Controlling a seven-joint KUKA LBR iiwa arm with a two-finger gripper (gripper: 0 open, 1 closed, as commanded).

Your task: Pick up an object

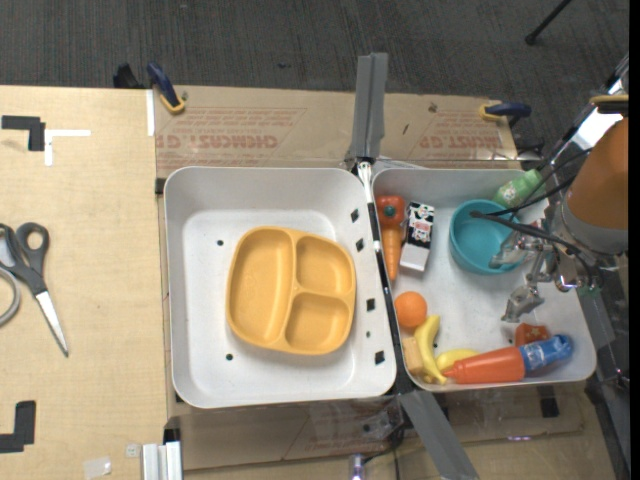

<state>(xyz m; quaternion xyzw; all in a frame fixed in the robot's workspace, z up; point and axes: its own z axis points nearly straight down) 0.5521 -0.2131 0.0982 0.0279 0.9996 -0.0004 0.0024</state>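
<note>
My gripper [524, 300] hangs over the right part of the right bin [470, 313], reaching in from the right. Just below it lies a small red object [531, 334], and I see nothing held. A teal bowl [480, 238] sits to the gripper's upper left. An orange bottle with a blue cap [505, 362] lies along the bin's front wall. A banana [430, 346], an orange ball [410, 309], a carrot [391, 240] and a small milk carton [418, 236] lie on the bin's left side. A green object [520, 187] rests at the back right corner.
The left bin [190, 268] holds a yellow divided plate [292, 290]. Scissors [38, 278] lie on the wooden bench at the far left. A grey divider bar [370, 108] runs between the bins at the back. Blue clamps [165, 86] hold the cardboard.
</note>
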